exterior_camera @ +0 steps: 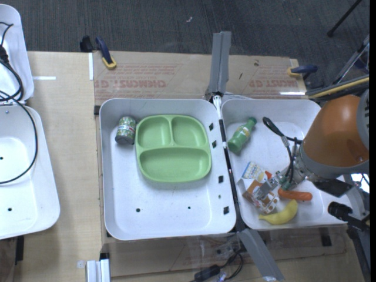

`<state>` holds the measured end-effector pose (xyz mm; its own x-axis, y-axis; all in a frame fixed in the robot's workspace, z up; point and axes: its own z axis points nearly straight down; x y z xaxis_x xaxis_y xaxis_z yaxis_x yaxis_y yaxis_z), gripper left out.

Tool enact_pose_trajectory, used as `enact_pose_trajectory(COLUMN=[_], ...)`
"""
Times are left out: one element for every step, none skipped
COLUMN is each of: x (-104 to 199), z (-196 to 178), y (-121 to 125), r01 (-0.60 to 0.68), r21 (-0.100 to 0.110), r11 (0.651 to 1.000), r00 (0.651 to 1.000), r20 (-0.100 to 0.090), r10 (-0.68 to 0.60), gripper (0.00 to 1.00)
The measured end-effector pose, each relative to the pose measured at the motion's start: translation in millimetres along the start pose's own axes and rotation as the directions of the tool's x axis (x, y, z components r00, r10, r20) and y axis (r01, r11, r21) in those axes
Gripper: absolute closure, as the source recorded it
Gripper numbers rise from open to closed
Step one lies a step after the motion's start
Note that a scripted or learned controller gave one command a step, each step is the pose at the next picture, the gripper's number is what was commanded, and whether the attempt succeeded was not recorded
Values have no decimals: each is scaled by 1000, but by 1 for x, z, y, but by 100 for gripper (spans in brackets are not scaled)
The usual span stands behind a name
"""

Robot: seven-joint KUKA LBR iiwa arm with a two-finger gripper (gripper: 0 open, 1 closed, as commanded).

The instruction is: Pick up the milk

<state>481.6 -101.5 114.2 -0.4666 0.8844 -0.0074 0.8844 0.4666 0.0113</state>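
Observation:
The milk carton (254, 180), white and blue at one end and orange along its body, lies on its side in the lower middle of the right bin (276, 116). My gripper (273, 185) is down in that bin, right at the carton's right end and seemingly touching it. The grey arm with its orange band (338, 135) comes in from the right and hides the bin's right side. The view does not show whether the carton is held.
A green bottle (241, 135) lies at the right bin's upper left. An orange carrot (295, 195) and a yellow banana (281, 214) lie just right of and below the carton. The left bin (117, 210) holds a green divided plate (173, 148) and a small can (125, 130).

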Motion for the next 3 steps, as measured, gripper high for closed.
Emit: enact_pose_trajectory(x=[0,1,3], z=[-11,-11,10], y=[1,1,4], r01=[-3,-2,80], r21=[-3,-2,-6], r11=[1000,1000,997], r00=[1000,1000,997], r20=[-1,-3,-5], r10=[3,2,-80], gripper=[100,0,0])
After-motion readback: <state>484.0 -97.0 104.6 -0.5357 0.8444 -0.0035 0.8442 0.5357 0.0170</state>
